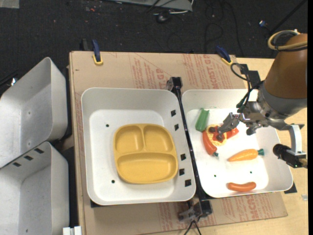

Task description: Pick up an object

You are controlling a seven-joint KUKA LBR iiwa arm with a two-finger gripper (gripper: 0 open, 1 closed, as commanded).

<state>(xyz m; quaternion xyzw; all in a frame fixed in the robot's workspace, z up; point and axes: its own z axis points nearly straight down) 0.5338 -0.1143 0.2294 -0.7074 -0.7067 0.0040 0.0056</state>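
The right bin (274,177) holds several toy foods. A green piece (202,120) lies at its upper left. Below it sits a red and orange pizza slice (212,140). An orange carrot (243,155) lies in the middle and a red sausage (241,186) near the front wall. My gripper (228,127) reaches in from the right and hangs low over the upper right part of the pizza slice, hiding some of it. Nothing is visibly lifted.
The left bin (98,131) carries a yellow divided plate (145,153). A black divider (185,136) runs between the two bins. White tubs (29,106) stand off the bench to the left. The arm's orange band (291,67) rises over the right bin's far right corner.
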